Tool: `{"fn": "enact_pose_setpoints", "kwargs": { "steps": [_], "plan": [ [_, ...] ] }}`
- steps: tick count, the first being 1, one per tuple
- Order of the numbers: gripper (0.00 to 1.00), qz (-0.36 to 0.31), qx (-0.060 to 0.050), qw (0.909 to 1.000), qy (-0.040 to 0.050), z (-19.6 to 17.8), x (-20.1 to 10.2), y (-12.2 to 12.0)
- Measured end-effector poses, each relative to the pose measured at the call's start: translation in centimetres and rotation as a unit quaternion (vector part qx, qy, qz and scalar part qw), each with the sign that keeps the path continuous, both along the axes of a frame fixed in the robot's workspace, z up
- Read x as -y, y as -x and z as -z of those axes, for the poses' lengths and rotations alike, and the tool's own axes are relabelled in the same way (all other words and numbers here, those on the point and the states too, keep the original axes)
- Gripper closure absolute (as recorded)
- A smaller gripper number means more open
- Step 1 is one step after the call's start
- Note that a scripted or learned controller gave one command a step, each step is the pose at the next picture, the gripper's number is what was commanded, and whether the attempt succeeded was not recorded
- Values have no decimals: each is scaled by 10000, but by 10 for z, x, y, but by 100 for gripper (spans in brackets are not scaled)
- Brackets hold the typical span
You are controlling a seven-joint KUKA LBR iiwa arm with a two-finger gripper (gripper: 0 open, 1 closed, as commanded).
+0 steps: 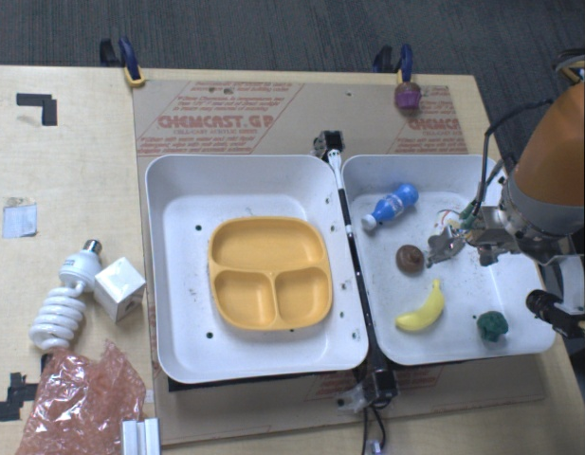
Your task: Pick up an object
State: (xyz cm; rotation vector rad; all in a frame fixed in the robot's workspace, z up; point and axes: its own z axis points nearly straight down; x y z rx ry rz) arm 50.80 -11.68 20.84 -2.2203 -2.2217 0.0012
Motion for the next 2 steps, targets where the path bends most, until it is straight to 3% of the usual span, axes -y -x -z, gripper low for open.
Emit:
{"fn": "enact_pose_setpoints", "kwargs": {
  "steps": [1,2],
  "plan": [
    [0,11,1,10000,-2,116,-2,-8],
    [100,17,12,10000,0,106,-1,-9]
  ]
}}
